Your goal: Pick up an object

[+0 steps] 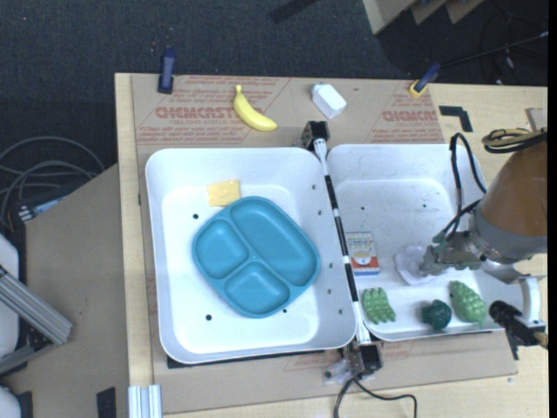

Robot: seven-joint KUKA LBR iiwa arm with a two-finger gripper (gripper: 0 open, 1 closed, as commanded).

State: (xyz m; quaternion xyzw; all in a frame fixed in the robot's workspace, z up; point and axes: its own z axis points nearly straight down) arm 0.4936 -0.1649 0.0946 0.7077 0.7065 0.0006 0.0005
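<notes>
Even, bright light falls from above. The white bins (pixel 174 259) glare and lose surface detail, shadows are faint and soft, and the dark floor (pixel 104 24) on the far side stays dim. Focus is slightly soft throughout.

We read "CHEMCAST" in red print twice on the brown cardboard sheet (pixel 287 116) under the bins, both well beyond the gripper (pixel 432 261). Small carton with red label (pixel 361 252), just left of the gripper: print too small to read.
</notes>
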